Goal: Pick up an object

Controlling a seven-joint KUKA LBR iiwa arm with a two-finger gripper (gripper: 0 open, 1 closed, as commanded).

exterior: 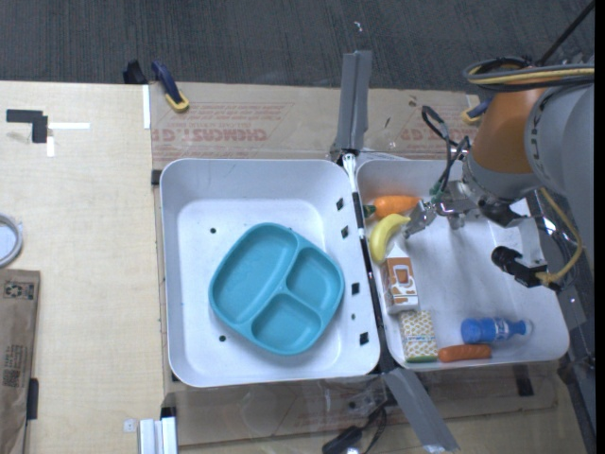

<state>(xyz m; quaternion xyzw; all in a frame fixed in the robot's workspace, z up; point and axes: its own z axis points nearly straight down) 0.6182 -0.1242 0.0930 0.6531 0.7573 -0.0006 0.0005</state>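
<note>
Gripper is hovering in the right bin, finger spacing impossible to tell, beside the banana at the far-left corner; likely light, smooth, best pinched across its middle.

Grey arm reaches in, gripper lowered.

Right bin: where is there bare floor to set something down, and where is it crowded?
Right bin: bare floor lies mid-bin, between the orange-and-white box and the blue bottle. The left wall is crowded: carrot, banana, box, cracker packet. The gripper hovers by the banana.
</note>
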